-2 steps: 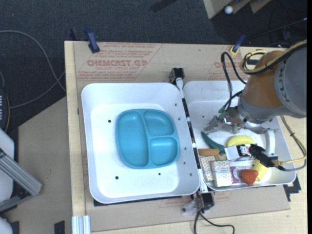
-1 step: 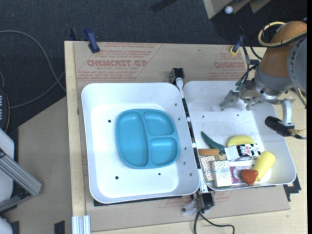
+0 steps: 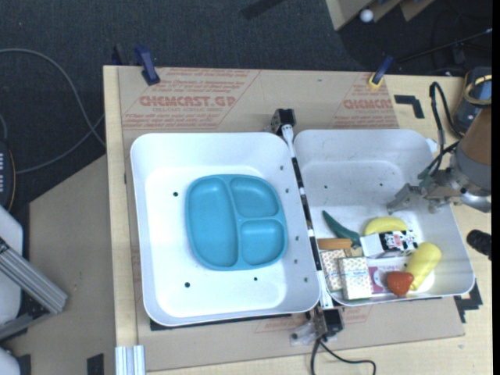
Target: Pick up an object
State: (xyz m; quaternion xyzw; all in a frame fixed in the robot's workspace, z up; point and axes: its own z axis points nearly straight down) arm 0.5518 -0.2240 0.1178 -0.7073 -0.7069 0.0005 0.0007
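My gripper (image 3: 417, 201) hangs over the right side of the right bin (image 3: 351, 151), just above the pile of objects. It is open, and nothing sits between its fingers. Below it lie a yellow banana (image 3: 386, 226), a black-and-white carton (image 3: 398, 242) and a yellow pear-like fruit (image 3: 423, 262). A red fruit (image 3: 399, 283) lies at the front. A green pod (image 3: 341, 226) lies left of the banana. Small printed boxes (image 3: 348, 274) sit in the front left corner of that bin.
The left bin (image 3: 156, 170) holds a blue divided plate (image 3: 235, 220). The far half of the right bin is bare white floor. The grey arm (image 3: 476, 158) comes in at the right edge. Clamps and a cable sit on the bench rim.
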